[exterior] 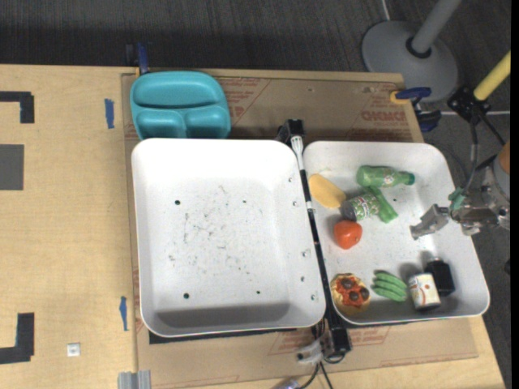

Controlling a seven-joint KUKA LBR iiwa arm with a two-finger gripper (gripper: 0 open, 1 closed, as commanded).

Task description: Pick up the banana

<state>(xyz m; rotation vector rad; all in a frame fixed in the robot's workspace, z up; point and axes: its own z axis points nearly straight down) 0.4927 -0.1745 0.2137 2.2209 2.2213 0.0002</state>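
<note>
The banana (326,191) lay in the right bin (462,298), close against its left wall and toward the back, with a tomato (348,234) just in front of it and a green bottle (375,207) near its right side. The gripper (430,223) sat across the bin near the right wall, well apart from the fruit; nothing was pinched in it, and whether its fingers were spread or pressed together could not be told.

The likeliest trouble was the wall: with the banana so near the divider (312,225) between the bins, one finger might have landed on the rim or had no room to drop beside the fruit. A close from the other side could have caught the bottle or nudged the tomato instead. The smooth curved skin might also have slipped out of a shallow pinch.

Most of the arm was cut off at the right edge. The small items in the front of the bin, a dark block (442,275) and a little can (423,291) among them, were hard to identify.
</note>
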